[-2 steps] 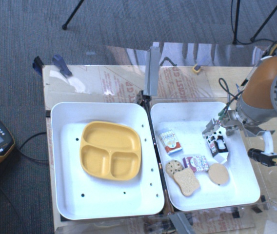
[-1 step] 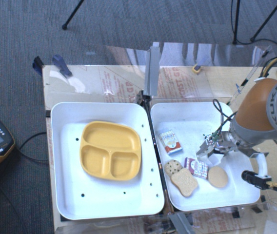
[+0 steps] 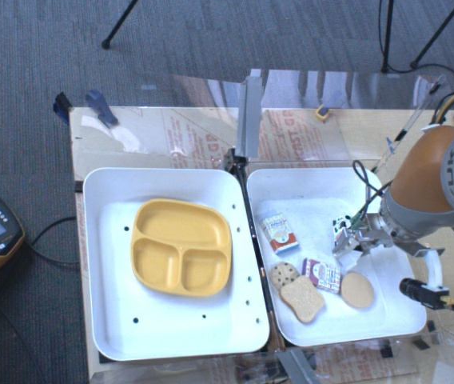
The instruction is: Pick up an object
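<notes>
Five small food items, among them a red-and-white carton (image 3: 279,233), a purple packet (image 3: 321,274) and a tan bread slice (image 3: 302,298), lie scattered as pick targets just left of the gripper (image 3: 348,238), whose grip state I cannot tell.

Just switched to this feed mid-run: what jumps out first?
A yellow divided tray lies alone in the left bin. In the right bin, small toy foods cluster near the front: a bread slice, a cookie and two small cartons. The arm reaches in from the right, over that bin.
</notes>
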